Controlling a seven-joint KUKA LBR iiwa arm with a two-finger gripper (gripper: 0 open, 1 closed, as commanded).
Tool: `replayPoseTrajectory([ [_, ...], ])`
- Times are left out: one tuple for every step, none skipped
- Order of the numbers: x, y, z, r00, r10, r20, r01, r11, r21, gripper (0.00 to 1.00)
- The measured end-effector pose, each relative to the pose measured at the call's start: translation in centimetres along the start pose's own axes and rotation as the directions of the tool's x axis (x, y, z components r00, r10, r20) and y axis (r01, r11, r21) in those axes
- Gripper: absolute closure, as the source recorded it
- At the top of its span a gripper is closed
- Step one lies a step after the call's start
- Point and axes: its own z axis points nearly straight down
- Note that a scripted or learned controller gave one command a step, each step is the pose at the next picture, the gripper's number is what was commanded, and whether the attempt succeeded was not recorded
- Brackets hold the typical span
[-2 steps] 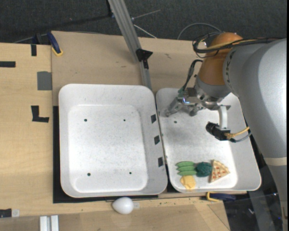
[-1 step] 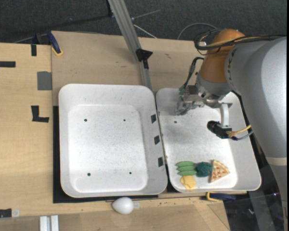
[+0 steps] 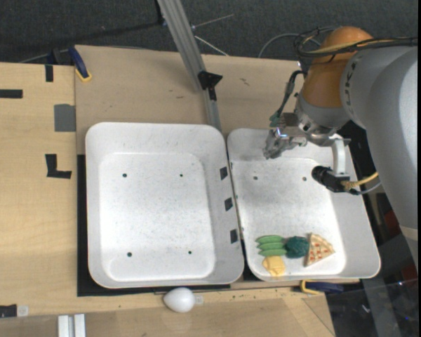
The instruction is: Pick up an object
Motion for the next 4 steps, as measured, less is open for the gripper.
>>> replayPoseTrajectory([
  [-0.6, -0.4, -5.9, 1.000, 0.000, 0.001, 0.000, 1.000, -0.002, 1.00],
  [-0.1, -1.2, -11.6, 1.000, -0.001, 0.000, 0.001, 1.000, -0.002, 1.00],
  [0.0, -1.1, -12.6, 1.000, -0.001, -0.001, 0.001, 1.000, 0.003, 1.00],
  [5.0, -4.4, -11.7, 1.000, -0.003, -0.001, 0.003, 1.000, 0.006, 1.00],
])
